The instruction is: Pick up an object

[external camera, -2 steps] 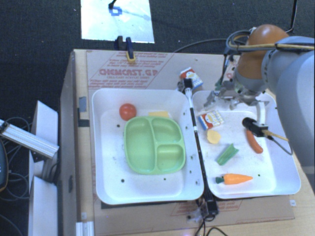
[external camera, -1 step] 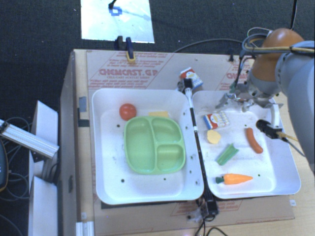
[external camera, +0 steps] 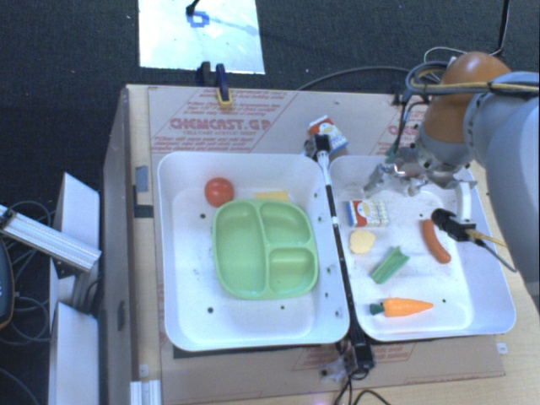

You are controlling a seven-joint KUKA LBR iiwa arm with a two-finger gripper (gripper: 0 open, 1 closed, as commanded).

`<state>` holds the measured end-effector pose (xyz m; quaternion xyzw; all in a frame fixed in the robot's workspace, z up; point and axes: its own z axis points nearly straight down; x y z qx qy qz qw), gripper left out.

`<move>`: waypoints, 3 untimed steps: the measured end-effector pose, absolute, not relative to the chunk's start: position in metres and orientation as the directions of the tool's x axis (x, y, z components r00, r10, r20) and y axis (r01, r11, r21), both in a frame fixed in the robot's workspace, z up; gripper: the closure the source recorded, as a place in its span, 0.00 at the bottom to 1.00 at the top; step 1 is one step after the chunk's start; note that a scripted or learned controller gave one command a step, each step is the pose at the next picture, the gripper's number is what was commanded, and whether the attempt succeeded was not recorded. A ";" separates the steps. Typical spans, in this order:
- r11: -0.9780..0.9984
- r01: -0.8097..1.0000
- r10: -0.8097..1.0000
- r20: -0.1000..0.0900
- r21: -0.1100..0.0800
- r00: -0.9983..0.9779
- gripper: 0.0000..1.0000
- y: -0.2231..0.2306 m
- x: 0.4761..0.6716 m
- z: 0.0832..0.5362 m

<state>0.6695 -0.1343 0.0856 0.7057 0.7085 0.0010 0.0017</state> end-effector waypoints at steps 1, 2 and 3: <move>0.004 1.000 1.000 -0.001 0.002 -0.004 0.00 -0.127 0.669 0.085; 0.002 1.000 1.000 -0.002 0.004 -0.002 0.00 -0.201 0.669 0.086; 0.006 1.000 1.000 -0.004 0.007 -0.006 1.00 -0.200 0.671 0.097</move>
